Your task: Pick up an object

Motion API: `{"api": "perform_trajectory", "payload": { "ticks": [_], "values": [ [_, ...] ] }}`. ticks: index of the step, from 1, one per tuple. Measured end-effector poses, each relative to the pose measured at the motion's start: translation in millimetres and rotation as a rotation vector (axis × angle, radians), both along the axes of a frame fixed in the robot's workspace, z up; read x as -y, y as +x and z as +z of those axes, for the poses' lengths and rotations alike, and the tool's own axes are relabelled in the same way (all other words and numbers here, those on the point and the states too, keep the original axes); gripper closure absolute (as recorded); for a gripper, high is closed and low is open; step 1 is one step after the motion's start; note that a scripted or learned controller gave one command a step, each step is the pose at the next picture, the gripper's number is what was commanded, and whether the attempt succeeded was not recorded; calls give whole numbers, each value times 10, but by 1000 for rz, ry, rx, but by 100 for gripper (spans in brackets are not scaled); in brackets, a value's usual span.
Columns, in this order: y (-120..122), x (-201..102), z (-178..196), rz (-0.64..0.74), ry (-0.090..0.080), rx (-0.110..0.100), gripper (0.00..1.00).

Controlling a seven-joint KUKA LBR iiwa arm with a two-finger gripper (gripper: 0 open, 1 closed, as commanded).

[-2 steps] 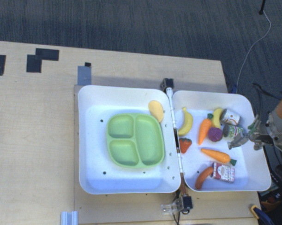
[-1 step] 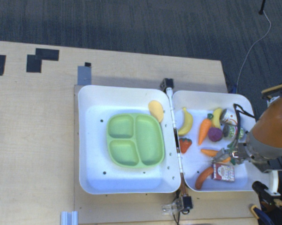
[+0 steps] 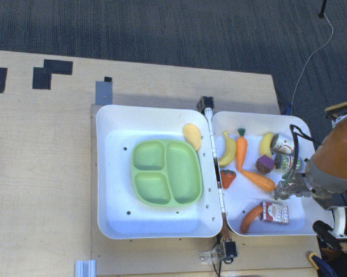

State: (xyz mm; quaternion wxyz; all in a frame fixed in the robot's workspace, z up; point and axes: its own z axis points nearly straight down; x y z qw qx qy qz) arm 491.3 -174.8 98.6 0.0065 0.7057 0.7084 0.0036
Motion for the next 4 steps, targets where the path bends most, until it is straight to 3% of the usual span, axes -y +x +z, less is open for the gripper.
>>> {"api": "perform_trajectory", "payload": {
  "ticks": [1, 2, 3, 4],
  "values": [
    [-1, 0, -1, 0, 0, 0, 0],
    [15, -4, 106, 2, 0, 4, 100],
    [14, -4, 106, 2, 0, 3, 0],
    [-20, -511, -113, -1, 1, -5, 0]
  ]
}}
